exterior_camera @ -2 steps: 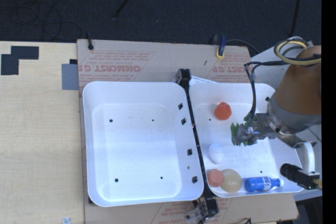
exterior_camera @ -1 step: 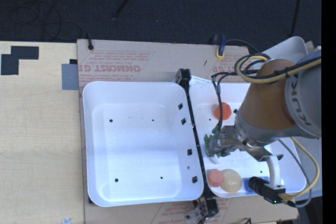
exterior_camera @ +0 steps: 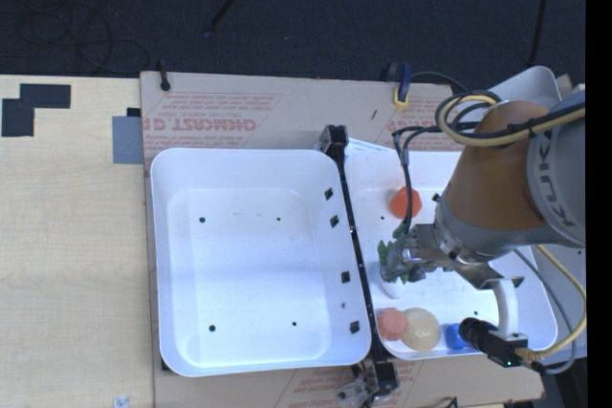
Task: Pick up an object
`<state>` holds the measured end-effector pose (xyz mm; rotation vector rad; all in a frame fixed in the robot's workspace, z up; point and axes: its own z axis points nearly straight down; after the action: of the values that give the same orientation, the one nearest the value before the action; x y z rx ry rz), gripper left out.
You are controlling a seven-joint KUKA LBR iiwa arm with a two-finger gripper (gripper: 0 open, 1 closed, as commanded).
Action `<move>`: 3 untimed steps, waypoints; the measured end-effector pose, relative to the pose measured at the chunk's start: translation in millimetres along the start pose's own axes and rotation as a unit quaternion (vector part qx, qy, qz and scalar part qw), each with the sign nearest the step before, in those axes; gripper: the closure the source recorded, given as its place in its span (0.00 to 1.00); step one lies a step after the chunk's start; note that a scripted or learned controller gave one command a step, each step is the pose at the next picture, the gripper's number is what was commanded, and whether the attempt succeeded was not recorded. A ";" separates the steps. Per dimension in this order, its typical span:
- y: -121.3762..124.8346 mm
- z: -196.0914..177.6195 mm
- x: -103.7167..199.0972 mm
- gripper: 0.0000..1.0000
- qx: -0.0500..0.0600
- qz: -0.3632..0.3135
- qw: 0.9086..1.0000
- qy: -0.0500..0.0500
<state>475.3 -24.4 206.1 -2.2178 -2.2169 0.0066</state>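
Risk: the green thing (exterior_camera: 394, 258) sits close to the divider (exterior_camera: 346, 234), so I judge my fingers can hit that wall or close on only a part of the thing, and it slips out when I lift.
Cause: the green thing looks thin and uneven, with little for me to press on, and my wrist hides it from above.
Gripper (exterior_camera: 406, 261): low in the right bin (exterior_camera: 540, 325), on or just over the green thing; how far it is open I cannot tell, and I cannot say that I hold anything.
Right bin: green thing near the middle of its left side; orange ball (exterior_camera: 405, 203) farther back; pink ball (exterior_camera: 391, 323) and cream ball (exterior_camera: 421, 329) touching at the front; blue thing (exterior_camera: 455, 336) just beside the cream ball.
Left bin (exterior_camera: 167, 205): white floor with a few small dark dots.
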 end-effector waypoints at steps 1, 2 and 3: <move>0.1 -9.1 -1.0 1.00 0.001 0.001 1.000 0.000; 0.2 -18.5 -2.0 1.00 0.003 0.001 1.000 0.001; 0.4 -27.7 -2.7 1.00 0.004 0.000 1.000 0.001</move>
<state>475.9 -27.1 233.8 -2.2112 -2.2124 0.0130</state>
